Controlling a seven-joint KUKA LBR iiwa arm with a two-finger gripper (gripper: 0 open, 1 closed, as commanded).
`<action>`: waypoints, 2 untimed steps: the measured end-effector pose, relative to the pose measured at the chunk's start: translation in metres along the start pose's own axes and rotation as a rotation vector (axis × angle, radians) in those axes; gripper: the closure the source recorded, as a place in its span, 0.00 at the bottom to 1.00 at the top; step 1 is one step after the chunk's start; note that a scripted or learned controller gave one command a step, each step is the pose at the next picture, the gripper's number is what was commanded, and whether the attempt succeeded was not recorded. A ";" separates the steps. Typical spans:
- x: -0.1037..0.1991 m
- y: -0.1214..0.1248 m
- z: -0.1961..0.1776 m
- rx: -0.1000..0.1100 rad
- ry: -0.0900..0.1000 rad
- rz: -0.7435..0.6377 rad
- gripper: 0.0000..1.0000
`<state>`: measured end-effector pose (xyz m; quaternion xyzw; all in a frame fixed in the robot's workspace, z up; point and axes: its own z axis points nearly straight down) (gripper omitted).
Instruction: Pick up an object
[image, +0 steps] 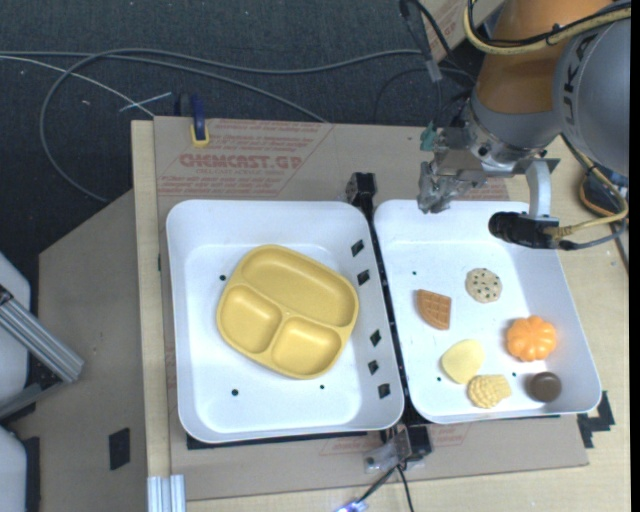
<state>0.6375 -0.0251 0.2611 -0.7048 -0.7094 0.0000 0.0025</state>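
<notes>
Gripper (436, 203): you see the finger tips at the far-left corner of the right bin (400, 300), just above its far rim. Whether the jaws are apart or closed, you cannot tell; the tips blur into one dark-grey mass. No item sits between them.

Wrist/arm: the grey wrist block rises from the gripper toward the upper right, w/ the orange band (520, 60) above it. A black cylindrical part (520, 228) juts out just right of the gripper, over the far edge of the right bin.

Right bin contents, all lying loose on the floor, apart from the gripper:
- Choc-chip cookie (484, 285), centre-right.
- Brown wedge-shaped piece (434, 308), left of the cookie.
- Orange pumpkin-like item (531, 338), near the right edge.
- Pale yellow piece (462, 360), toward the near edge.
- Yellow corn-like piece (489, 390), just beside the pale piece, at the near edge.
- Dark brown round item (545, 386), near-right corner.

Left bin (190, 300): holds a yellow divided tray (287, 311), approx. centred, turned at a slant to the bin edges.

Both bins rest on a cardboard sheet (250, 150) on the bench.
</notes>
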 end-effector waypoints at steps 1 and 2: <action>0.052 -0.010 0.019 0.001 -0.001 0.001 1.00; 0.107 -0.016 0.014 -0.003 0.000 0.000 1.00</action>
